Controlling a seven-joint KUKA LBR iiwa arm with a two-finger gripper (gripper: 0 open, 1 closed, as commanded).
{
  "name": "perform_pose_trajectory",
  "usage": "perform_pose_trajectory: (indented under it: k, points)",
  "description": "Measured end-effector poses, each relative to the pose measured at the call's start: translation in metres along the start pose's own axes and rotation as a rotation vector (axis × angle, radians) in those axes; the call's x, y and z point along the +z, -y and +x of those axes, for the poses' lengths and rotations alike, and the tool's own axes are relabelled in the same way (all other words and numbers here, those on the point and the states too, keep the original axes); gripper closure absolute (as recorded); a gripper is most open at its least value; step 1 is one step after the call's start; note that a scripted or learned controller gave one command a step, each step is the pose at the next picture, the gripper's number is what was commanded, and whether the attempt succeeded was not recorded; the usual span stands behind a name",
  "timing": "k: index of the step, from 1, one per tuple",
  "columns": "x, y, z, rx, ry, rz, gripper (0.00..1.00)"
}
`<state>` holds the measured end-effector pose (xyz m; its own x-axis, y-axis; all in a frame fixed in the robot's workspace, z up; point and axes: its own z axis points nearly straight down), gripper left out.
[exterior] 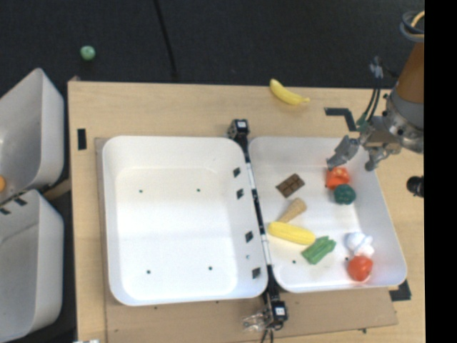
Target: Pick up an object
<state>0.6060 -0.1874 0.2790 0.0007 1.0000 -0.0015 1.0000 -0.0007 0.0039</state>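
While the desk (164, 109) carries two shallow white bins side by side, the left bin (178, 220) shows bare floor and the right bin (321, 277) holds all the small things. From the right the grey arm (407, 91) reaches in, and its end effector (360, 154) hangs open over the bin's far right corner, fingers spread, nothing between them. Just below it lies an orange toy (338, 176), touching a dark green ball (345, 195). Lower lies a yellow corn cob (290, 233), its long axis running left to right, tilted slightly down rightward. Nearby sit a green block (318, 250), a tan cone (292, 209), a brown square (290, 185), a red ball (360, 267) and a white piece (359, 243). Beyond the bins, a banana (288, 93) rests on the desk.
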Motion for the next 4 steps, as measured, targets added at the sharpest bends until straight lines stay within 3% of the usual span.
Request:
perform_pose_trajectory:
  k: [1,2,4]
  points:
    - [0.076,0.022,-0.012,0.000,-0.001,0.007,0.00]
    - [0.138,0.002,-0.031,-0.004,0.001,-0.005,0.00]
    - [0.167,-0.053,-0.043,-0.006,0.004,-0.013,0.00]
